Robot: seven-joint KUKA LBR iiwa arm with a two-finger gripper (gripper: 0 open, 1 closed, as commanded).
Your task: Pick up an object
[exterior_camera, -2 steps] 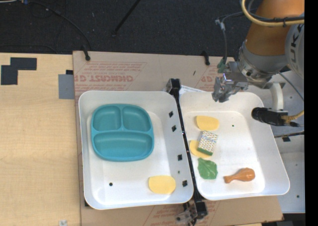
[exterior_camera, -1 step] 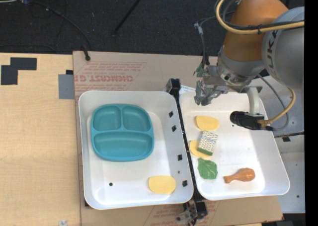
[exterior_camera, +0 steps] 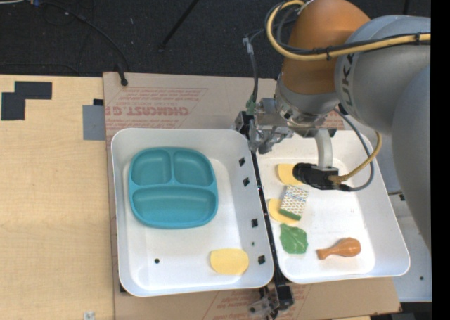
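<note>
The right bin (exterior_camera: 383,241) holds a yellow slice (exterior_camera: 285,173), a patterned packet (exterior_camera: 294,201) lying partly over another yellow piece (exterior_camera: 275,211), a green leaf (exterior_camera: 294,240) and a brown drumstick (exterior_camera: 340,248). My gripper (exterior_camera: 261,140) hangs at the bin's far left corner, next to the wall between the two bins and above the yellow slice. Nothing is visibly held in it. The wrist and the orange band cover the far part of the right bin.
In the left bin (exterior_camera: 126,255) a teal divided plate (exterior_camera: 171,186) fills the far half, and a yellow oval piece (exterior_camera: 228,261) lies near the front right. A cardboard sheet (exterior_camera: 176,100) lies under both bins. The grey arm crosses the upper right.
</note>
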